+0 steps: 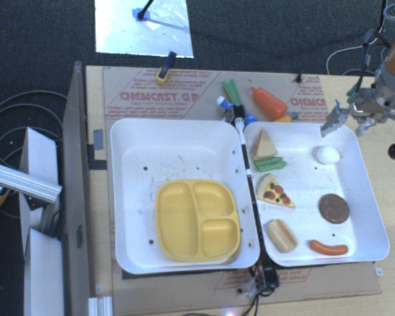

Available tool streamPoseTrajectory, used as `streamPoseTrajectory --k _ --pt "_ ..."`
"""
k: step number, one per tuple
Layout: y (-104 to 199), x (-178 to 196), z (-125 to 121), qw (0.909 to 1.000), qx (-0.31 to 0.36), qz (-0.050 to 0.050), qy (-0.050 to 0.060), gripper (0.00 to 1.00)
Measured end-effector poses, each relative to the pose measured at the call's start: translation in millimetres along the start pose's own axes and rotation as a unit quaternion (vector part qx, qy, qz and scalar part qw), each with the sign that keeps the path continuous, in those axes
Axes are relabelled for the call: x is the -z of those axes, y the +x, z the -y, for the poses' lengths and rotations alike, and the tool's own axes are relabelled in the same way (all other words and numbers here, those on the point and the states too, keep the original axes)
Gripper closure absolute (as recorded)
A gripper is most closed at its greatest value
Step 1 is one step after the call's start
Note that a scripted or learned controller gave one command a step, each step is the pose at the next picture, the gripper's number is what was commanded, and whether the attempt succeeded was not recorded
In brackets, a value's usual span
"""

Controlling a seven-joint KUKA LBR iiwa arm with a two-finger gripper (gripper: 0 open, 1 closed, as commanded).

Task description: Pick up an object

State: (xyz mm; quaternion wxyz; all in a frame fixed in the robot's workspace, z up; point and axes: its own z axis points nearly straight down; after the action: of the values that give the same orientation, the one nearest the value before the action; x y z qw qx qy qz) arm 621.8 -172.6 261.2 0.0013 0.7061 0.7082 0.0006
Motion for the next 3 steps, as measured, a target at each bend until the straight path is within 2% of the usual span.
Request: streamPoseTrajectory --k 1,2,3 --pt "21.2 -79.0 28.3 1.0 -0.001 -0.002 0.005 0.0" --pt "59.7 -154.3 6.8 1.0 0.002 -0.002 0.004 0.0" --pt "77.8 -170.4 47.5 0.9999 -0.003 0.002 -0.009 0.0"
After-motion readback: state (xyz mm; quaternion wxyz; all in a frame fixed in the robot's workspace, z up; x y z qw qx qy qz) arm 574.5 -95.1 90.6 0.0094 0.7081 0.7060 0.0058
